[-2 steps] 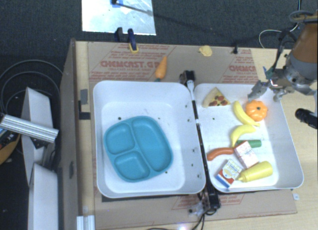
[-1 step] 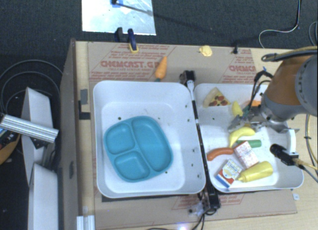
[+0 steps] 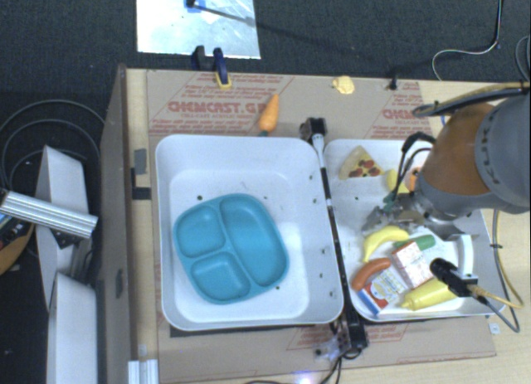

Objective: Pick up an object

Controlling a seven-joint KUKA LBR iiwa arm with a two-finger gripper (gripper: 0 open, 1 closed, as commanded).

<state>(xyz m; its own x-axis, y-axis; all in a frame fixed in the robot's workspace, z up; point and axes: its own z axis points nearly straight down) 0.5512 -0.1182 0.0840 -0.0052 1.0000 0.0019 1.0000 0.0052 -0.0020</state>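
Note:
My gripper [image 3: 388,211] hangs low in the right bin [image 3: 348,152], just above the upper end of a yellow banana [image 3: 383,242]. I see nothing between its fingers. A pizza slice [image 3: 358,163] lies at the bin's far left. An orange sausage [image 3: 369,272] rests below the banana, with a small carton [image 3: 412,264] next to it. A yellow bottle [image 3: 429,294] lies near the front edge. A green piece [image 3: 424,242] sits above the carton. The arm [image 3: 473,158] hides the bin's far right part.
The left bin [image 3: 178,158] holds a blue divided plate [image 3: 230,246]. An orange carrot [image 3: 268,114] and a small yellow piece [image 3: 343,85] lie on the cardboard behind the bins. A flat blue-edged packet [image 3: 375,297] lies under the sausage.

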